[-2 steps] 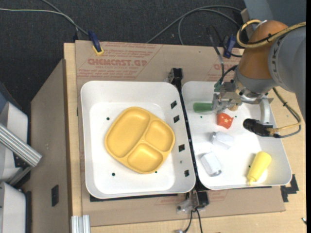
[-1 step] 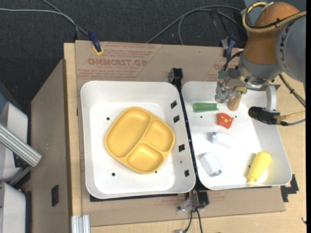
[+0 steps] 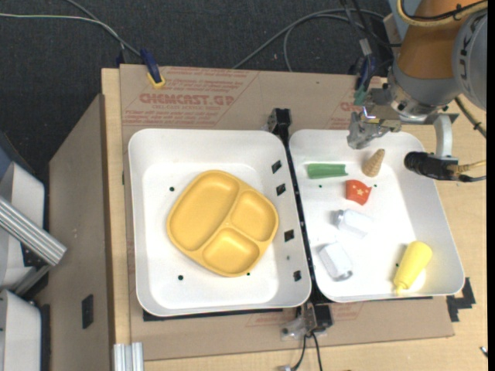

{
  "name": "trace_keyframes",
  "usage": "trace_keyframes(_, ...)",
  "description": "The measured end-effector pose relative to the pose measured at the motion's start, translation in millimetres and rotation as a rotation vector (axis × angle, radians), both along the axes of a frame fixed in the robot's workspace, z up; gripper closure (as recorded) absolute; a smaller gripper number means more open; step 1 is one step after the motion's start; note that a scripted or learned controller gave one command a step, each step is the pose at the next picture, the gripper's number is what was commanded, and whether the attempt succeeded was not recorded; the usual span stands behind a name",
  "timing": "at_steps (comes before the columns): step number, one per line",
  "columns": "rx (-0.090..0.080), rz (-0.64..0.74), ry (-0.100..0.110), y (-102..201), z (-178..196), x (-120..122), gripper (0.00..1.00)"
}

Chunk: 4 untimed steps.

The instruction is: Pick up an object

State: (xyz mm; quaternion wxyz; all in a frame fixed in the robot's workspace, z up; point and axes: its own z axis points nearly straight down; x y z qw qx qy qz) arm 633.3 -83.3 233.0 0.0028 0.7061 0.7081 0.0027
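From the overhead camera, the gripper (image 3: 365, 132) hangs over the far edge of the right bin (image 3: 441, 230), under the arm (image 3: 433, 45) with its orange band. Whether its fingers are released or clenched I cannot tell (they blur against the white rim), and nothing is seen held between them.

Just beside it lies a tan cone (image 3: 375, 161), long axis running roughly near to far, narrow tip pointing toward the far edge. To its left is a green bar (image 3: 326, 171), lying across the bin. A red block (image 3: 357, 192) sits nearer, then two pale objects (image 3: 352, 222) and (image 3: 336, 260). A yellow bottle (image 3: 411, 266) lies at the near right corner, tilted, its long axis slanting.

The left bin (image 3: 147, 284) bears a yellow tray (image 3: 223, 222) with three compartments.
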Motion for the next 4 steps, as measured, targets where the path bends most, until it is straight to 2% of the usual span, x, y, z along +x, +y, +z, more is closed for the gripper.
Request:
trace_keyframes(1,0.000,-0.001,0.001,0.4,43.8,1.5,1.00)
trace_keyframes(2,0.003,0.003,0.009,50.5,46.6,-14.1,1.00)
trace_keyframes(4,0.003,0.004,0.013,154.3,20.2,-67.2,1.00)
